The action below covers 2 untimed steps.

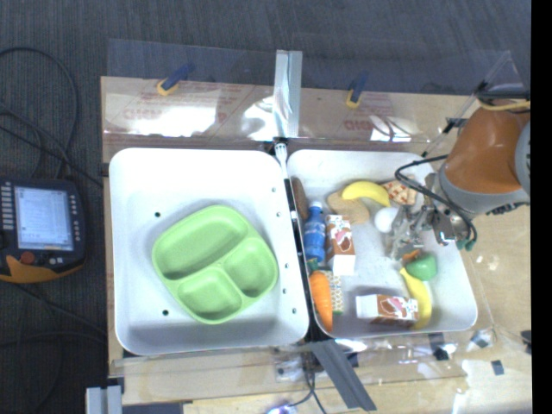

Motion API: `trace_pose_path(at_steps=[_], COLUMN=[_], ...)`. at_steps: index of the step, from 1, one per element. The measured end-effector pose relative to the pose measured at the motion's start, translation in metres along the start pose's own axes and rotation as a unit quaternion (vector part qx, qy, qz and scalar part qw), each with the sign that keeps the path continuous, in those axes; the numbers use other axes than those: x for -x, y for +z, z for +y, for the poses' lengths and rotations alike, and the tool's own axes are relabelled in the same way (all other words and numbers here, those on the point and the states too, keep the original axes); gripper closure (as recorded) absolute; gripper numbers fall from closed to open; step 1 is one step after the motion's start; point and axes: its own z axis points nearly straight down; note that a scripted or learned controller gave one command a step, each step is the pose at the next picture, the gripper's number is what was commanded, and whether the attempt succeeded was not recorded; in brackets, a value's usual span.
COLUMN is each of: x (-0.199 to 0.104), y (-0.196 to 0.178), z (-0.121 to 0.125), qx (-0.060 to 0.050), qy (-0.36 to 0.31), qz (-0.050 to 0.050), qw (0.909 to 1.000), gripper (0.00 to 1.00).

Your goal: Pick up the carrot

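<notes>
Jaws [412,234] over right bin [466,317], opening indiscernible; carrot [320,298] well apart.

Left bin [129,197]: green divided plate [216,262]. Right bin [457,304]: banana [366,192], blue bottle [314,235], juice carton [385,308], green apple [422,267].

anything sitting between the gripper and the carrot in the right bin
Yes. The carrot lies at the right bin's lower left, against the divider wall. The gripper hangs near the right side, above the green apple. Between them stand a small red-and-white carton and a blue bottle, close beside the carrot's upper end.
</notes>
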Motion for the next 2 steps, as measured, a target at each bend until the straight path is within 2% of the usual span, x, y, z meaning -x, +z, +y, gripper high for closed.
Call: trace_pose_path(at_steps=[1, 2], x=[-0.017, 0.007], y=[-0.111, -0.037], z=[0.022, -0.007], qx=[-0.001, 0.004], qy=[-0.108, -0.364], qz=[0.000, 0.004], qw=[0.9941, 0.9314], gripper=[1.00, 1.00])
